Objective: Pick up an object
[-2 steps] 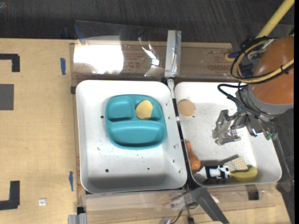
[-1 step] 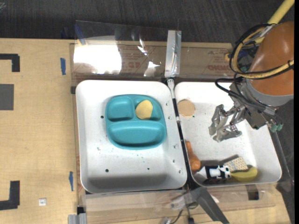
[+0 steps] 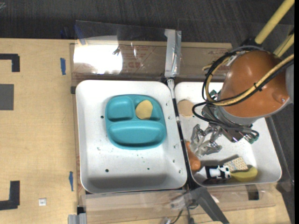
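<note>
Nothing is lifted yet: the gripper (image 3: pixel 205 141) hangs over the right bin (image 3: pixel 271 148), fingers spread and bare.

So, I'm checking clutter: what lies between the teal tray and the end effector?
In the camera view, between the teal tray and the end effector run the bins' adjoining rims, then an orange item beside the end effector.

No readable text, labels, brand names, numbers or signs appear on any object, bin or surface.
</note>
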You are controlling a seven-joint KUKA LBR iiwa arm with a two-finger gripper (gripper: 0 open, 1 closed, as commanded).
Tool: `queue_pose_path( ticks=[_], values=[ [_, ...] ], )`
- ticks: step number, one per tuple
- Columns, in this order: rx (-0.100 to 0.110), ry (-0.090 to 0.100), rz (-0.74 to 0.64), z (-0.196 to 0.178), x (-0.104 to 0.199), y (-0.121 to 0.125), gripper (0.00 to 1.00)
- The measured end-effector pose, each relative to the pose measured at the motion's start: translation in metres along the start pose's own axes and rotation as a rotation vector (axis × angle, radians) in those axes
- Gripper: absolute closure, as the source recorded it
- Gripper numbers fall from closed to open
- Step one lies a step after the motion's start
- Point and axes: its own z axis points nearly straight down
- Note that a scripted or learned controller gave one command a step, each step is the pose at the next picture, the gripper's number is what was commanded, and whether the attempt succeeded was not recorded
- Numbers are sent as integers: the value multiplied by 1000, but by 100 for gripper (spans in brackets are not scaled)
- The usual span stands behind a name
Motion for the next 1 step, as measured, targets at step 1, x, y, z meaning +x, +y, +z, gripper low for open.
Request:
queue_pose_path(
  ticks=[1],
  values=[
    [9, -5, -506, -78, 36, -28, 100]
  ],
)
